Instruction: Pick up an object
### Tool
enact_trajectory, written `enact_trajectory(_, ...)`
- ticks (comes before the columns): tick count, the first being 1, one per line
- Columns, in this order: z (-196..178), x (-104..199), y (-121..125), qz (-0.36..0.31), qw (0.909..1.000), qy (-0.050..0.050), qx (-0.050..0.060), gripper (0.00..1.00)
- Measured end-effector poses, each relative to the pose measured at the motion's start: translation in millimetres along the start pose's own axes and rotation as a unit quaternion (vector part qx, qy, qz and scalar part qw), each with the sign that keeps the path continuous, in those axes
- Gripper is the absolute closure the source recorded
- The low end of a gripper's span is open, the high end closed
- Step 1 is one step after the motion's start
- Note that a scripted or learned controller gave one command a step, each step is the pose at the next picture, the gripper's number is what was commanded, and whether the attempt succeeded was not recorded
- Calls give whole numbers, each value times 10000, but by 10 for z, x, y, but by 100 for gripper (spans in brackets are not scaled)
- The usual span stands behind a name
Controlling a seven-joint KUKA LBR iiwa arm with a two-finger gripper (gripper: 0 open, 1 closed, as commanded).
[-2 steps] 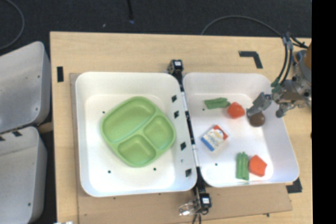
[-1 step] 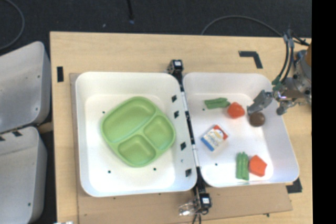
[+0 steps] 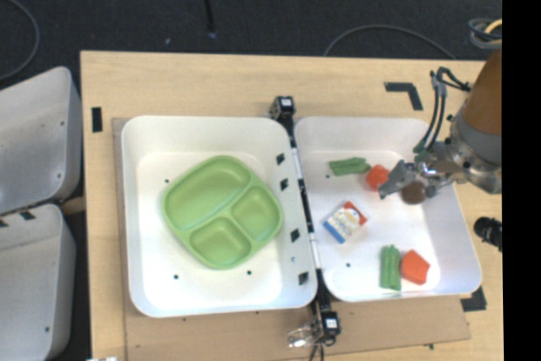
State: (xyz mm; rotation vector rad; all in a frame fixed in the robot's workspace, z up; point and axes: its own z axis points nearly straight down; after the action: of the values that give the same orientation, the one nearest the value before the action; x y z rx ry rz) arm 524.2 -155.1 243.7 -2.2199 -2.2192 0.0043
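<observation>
My gripper (image 3: 397,182) hangs over the right side of the right bin (image 3: 448,266), reaching in from the right. Just left of it lies a small red-orange piece (image 3: 377,177). A brown rounded thing (image 3: 414,194) sits right under the gripper; I cannot tell whether it is held. A green piece (image 3: 348,166) lies farther left. A white, blue and red packet (image 3: 344,221) rests near the bin's middle. A green stick (image 3: 389,267) and an orange block (image 3: 415,266) lie side by side near the front.
The left bin (image 3: 144,283) bears a green divided plate (image 3: 222,211). A divider with black clips (image 3: 297,207) runs between the bins. Cables (image 3: 439,106) trail by the arm at the right.
</observation>
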Motion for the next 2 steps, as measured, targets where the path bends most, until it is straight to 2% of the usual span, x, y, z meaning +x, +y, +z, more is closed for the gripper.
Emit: enact_trajectory(2,1164,-159,-106,5,10000,1,7,0)
